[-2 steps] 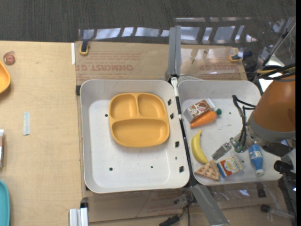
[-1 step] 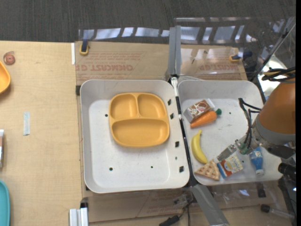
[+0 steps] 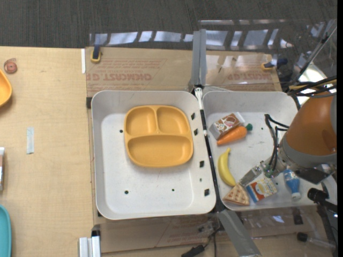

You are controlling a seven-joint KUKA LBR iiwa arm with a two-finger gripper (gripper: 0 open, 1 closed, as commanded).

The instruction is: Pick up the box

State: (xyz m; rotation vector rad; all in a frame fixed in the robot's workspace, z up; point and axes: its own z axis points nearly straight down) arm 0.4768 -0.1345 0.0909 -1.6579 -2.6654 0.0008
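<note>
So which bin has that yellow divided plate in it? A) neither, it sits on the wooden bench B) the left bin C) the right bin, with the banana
B: the yellow divided plate lies inside the left bin, while the banana lies in the right bin.

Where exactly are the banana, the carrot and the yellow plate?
banana (image 3: 226,167): camera view, middle of its curved body.
carrot (image 3: 232,135): camera view, middle of the orange root.
yellow plate (image 3: 158,150): camera view, floor of its large compartment.
</note>
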